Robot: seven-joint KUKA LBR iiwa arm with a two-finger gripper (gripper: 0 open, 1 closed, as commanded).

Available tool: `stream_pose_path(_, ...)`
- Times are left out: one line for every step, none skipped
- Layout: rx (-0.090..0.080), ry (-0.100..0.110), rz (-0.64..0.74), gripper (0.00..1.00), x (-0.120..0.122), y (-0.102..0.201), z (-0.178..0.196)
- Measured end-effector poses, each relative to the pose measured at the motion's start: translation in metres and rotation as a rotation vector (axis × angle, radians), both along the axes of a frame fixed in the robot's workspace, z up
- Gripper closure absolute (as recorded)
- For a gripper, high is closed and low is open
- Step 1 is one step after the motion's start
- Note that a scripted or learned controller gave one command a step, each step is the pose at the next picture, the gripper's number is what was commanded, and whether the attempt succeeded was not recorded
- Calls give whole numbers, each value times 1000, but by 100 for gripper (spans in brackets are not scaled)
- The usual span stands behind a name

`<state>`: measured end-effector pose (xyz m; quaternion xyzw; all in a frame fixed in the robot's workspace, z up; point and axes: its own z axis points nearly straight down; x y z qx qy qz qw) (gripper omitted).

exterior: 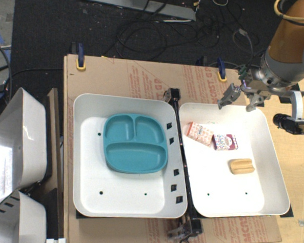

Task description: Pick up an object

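My gripper [241, 99] hangs above the far edge of the right bin [273, 203], its two fingers spread apart with nothing between them. In that bin lie a pink and white packet [199, 133], a small purple and white carton [225, 142] touching it on the right, and a tan bread-like roll [241, 166] nearer the front. The gripper is well behind all three and apart from them. A teal divided plate [135, 143] rests in the left bin [81, 191].
The two white bins sit side by side on a cardboard sheet [144, 79] held by clamps at the back. White tubs [14, 141] stand off the bench at the left. Cables lie on the dark floor behind.
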<state>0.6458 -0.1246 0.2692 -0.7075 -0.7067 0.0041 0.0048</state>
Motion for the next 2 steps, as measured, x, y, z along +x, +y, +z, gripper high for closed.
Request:
stream_pose_path(-1,-13,2,0,2,0,8)
stream_pose_path(-1,-9,0,0,-5,2,-38)
